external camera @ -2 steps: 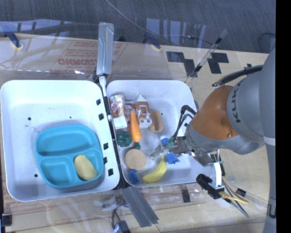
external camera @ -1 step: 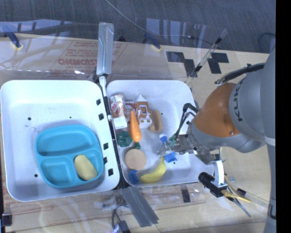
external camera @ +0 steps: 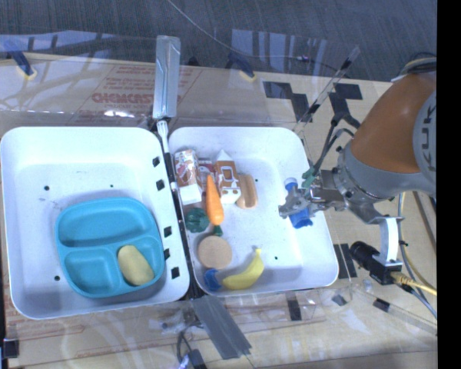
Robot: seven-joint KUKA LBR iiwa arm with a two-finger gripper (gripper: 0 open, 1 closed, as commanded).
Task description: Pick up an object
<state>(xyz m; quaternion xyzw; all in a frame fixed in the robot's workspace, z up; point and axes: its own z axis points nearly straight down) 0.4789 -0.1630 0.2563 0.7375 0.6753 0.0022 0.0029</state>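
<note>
Hot dog seems the nearest free thing to the gripper; it lies in the right bin, a little above the middle of the frame, at the right edge of the pile of food; its long axis runs nearly up and down in the picture. The gripper is at the right wall of the same bin, right of the hot dog and slightly lower, with bare white floor between them; so the move, in my judgement, goes to the left of the frame and a bit upward. A blue piece shows at the gripper, but I cannot tell if it is a part of the tool or a thing; whether the fingers are released or clenched I also cannot tell. Further left lie the carrot, also nearly upright in the picture, and the can near the divider; the banana lies lower, its axis slanted, well below the gripper.
</note>
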